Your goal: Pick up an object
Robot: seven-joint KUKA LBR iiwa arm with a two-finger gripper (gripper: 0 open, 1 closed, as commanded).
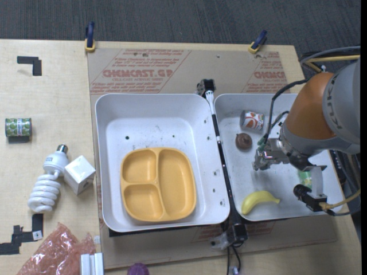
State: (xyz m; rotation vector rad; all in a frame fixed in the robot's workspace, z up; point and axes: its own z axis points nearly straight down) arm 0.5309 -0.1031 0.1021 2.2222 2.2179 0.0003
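Two shallow white bins are sitting side by side under me. I am reaching in from the right, and my gripper [261, 161] is hovering low over the middle of the right bin [230, 109]. From this angle I cannot tell how far it is open, and I am seeing nothing caught in it. Three loose things are lying around it in that bin. A small orange-and-white can [252, 120] is lying on its side near the back wall. A brown round object [244, 141] is sitting just beside my gripper, toward the left bin. A banana [260, 201] is lying near the front wall, apart from my gripper. A green item [305, 179] is peeking out under my wrist, too hidden to name. A yellow divided plate [157, 183] is resting in the left bin [143, 128]. Off to the left, a spiral light bulb [46, 182] is touching a white cube [79, 174] on the bench.
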